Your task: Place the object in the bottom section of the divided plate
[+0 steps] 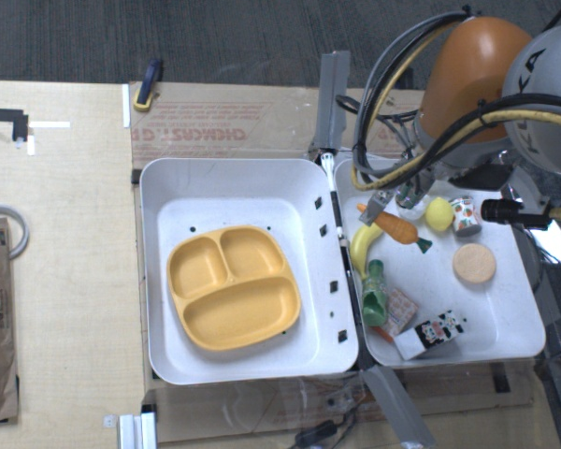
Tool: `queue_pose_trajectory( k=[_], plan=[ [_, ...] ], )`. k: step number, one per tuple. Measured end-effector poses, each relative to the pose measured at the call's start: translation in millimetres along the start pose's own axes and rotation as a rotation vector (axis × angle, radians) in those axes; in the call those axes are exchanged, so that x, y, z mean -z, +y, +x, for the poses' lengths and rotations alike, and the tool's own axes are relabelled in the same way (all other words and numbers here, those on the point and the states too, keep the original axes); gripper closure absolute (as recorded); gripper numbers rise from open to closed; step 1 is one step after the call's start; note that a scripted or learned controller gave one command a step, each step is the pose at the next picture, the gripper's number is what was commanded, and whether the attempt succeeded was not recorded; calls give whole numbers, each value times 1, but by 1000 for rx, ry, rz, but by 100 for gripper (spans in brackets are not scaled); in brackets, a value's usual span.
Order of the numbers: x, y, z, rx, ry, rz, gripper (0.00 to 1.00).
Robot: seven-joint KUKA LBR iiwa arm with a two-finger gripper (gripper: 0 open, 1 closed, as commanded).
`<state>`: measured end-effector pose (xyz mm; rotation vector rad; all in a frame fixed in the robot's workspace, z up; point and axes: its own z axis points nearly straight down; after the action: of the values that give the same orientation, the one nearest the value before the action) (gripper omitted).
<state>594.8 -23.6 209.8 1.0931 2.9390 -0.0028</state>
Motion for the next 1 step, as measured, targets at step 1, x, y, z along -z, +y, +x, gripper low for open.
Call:
queue_pose_trajectory(
  k=[1],
  plan=[
    [9, -1, -2, -2, -2, 0, 100]
  ],
)
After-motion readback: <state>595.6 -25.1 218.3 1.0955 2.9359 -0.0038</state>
